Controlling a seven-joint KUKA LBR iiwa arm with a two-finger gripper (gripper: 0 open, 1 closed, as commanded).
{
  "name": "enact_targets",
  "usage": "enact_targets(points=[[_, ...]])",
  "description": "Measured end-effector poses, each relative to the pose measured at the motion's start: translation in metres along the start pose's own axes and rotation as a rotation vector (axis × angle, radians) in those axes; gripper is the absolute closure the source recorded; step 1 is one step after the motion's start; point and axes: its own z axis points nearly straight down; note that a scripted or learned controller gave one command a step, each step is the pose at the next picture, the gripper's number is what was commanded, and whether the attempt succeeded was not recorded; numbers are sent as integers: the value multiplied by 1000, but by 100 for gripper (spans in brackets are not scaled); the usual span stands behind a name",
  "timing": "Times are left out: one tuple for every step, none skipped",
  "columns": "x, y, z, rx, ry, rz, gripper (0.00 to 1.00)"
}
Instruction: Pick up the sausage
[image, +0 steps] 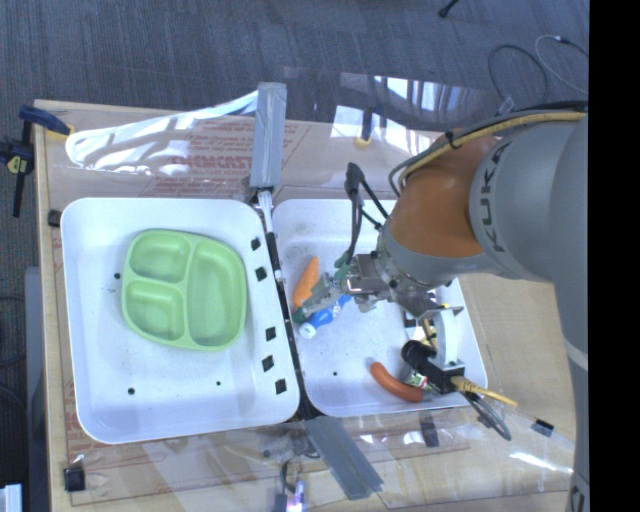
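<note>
small reddish-brown toy sausage (396, 382), at the right white bin's (330, 395) 5 o'clock, looks light, smooth, likely slippery; grasp across its middle. fingers' state: cannot tell.

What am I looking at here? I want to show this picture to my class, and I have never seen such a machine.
The picture is taken by one camera fixed above a bench, looking down at a slant. The big grey and orange shape is a robot arm reaching in from the right. Its gripper hangs low over the right bin, near a carrot and a small blue thing; the picture cannot settle whether it holds anything. The sausage, which it is meant to pick up, lies untouched near that bin's front edge. The left bin holds a green divided plate.
</note>
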Motion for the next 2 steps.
enact_targets(points=[[-120,-36,-5,-3,-2,135,0],[-94,8,-11,-5,-2,-100,0]])
